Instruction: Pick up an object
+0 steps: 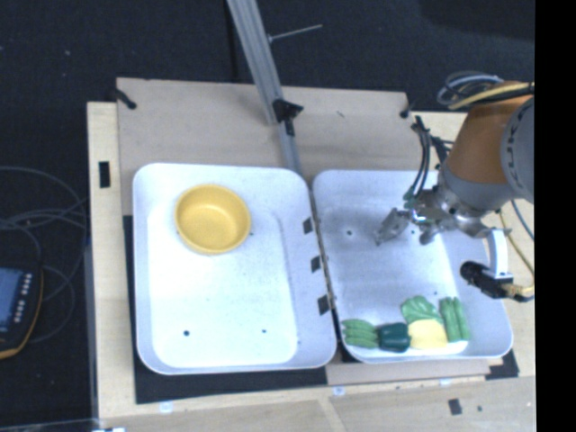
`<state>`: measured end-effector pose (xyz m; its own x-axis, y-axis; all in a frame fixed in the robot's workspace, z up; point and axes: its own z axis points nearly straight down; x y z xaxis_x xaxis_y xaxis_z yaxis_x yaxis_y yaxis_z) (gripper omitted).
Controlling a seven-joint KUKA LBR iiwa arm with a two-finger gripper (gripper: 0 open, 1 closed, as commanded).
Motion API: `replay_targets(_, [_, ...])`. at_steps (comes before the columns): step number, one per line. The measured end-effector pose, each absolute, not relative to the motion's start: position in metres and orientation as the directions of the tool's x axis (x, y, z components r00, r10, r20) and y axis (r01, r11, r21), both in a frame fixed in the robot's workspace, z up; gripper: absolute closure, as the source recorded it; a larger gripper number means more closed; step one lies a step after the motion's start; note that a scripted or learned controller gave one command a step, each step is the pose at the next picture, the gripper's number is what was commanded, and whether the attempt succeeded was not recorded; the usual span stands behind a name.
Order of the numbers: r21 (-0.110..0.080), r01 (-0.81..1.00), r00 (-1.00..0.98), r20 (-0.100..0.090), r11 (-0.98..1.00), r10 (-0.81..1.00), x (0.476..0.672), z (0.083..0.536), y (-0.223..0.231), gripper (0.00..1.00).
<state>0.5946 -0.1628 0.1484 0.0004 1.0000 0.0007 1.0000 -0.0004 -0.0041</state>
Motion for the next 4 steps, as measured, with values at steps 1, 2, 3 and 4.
replay_targets(1, [-0.003,1.0,0.001,0.0,-0.001,1.0,0.594,0.099,-0.163,0.0])
replay_targets(2, [0.002,1.0,0.002,0.0,-0.002,1.0,0.595,0.111,-0.164,1.0])
replay_targets(3, [0.004,1.0,0.001,-0.001,-0.001,1.0,0.597,0.154,-0.167,1.0])
replay_targets(4, [0.005,1.0,0.001,-0.001,-0.001,1.0,0.6,0.198,-0.173,1.0])
